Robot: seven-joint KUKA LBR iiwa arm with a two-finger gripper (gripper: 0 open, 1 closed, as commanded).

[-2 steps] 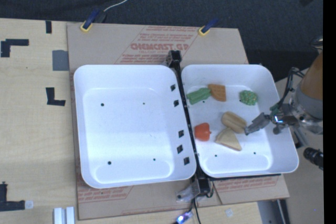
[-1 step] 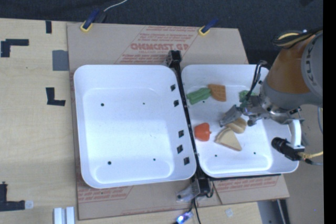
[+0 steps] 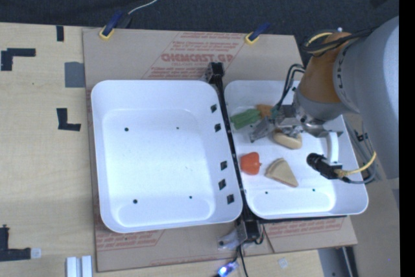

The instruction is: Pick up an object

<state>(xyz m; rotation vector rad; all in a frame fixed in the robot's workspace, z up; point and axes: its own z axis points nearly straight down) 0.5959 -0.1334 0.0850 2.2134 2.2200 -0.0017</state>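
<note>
1. Closest to us, the big grey arm point(image 3: 376, 94) with its orange band point(image 3: 321, 78) swings in from the right and hangs over the right bin point(image 3: 337, 204).
2. The claw point(image 3: 275, 123) is down low inside that right bin, at its upper left part. Its dark fingers sit right among the objects there, and I cannot tell whether they are spread or closed, nor whether anything is between them.
3. Right bin contents, here we go: a green object point(image 3: 245, 118) lies near the bin's left wall, just left of the claw. A small orange piece point(image 3: 264, 109) peeks out just above the claw, touching or nearly touching the green one.
4. A pale cream object point(image 3: 287, 139) lies just below and right of the claw, close against it.
5. Lower down, a red-orange object point(image 3: 251, 163) rests near the left wall, apart from the claw.
6. Beside it to the right, a tan wedge point(image 3: 281, 172) lies flat on the bin floor, near the red-orange one but not touching.
7. A black fitting with a yellow cable point(image 3: 324, 166) hangs off the arm over the right side of this bin.
8. The left bin point(image 3: 104, 100) sits side by side with the right one, their inner walls meeting along a dark clip strip point(image 3: 224, 139).
9. Both bins rest on a brown cardboard sheet point(image 3: 188, 55) on the wooden surface point(image 3: 39, 159).
</note>
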